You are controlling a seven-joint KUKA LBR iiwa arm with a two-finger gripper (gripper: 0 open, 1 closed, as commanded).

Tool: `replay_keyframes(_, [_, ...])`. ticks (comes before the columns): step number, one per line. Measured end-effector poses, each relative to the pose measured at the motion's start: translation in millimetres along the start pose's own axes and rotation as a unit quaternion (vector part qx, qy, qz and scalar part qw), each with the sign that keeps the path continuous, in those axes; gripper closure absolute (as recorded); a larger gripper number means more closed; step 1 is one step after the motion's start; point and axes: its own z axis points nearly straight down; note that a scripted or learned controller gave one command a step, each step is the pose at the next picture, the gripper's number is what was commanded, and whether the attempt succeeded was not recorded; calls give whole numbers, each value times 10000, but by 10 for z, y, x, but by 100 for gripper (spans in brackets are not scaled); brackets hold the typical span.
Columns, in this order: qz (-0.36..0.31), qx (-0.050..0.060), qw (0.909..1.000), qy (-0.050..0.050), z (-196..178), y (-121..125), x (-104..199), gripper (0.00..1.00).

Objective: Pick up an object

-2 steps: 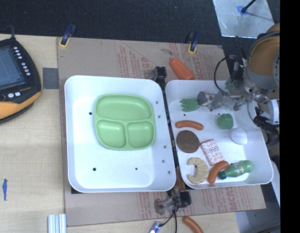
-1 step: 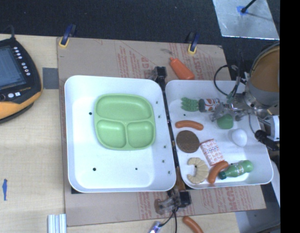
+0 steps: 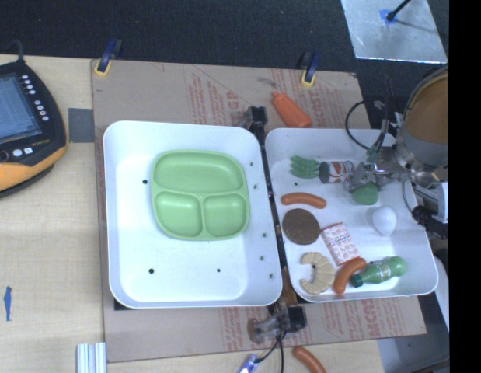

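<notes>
Looking down on the tabletop (image 3: 46, 247), saw two white bins side by side on a cardboard sheet (image 3: 224, 92). Found just a green divided plate (image 3: 200, 193) in the left bin (image 3: 123, 278). Spotted all the clutter in the right bin (image 3: 426, 282): a green leafy toy (image 3: 304, 166) and a small bottle (image 3: 336, 169) along the far side, a sausage (image 3: 303, 200), a brown disc (image 3: 301, 225), a red-and-white packet (image 3: 341, 242), a white egg (image 3: 384, 221), then a croissant (image 3: 316, 272), a second sausage (image 3: 347, 274) and a green bottle (image 3: 382, 270) at the near edge. Caught the gripper (image 3: 366, 179) reaching in from the right, low over the far right part of that bin, right above a small round green thing (image 3: 365, 196) and maybe touching it. Honestly couldn't tell whether released or clenched, way too blurry. Saw nothing lifted, everything lying in the bin. Also noticed an orange carrot-looking toy (image 3: 291, 111) on the cardboard behind the bins.
</notes>
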Motion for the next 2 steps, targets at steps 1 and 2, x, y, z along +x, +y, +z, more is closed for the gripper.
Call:
replay_keyframes(1, [-1, -10, 10000, 6, 100, -66, 871, 100])
replay_keyframes(2, [13, -20, 10000, 16, -911, 172, 1725, 100])
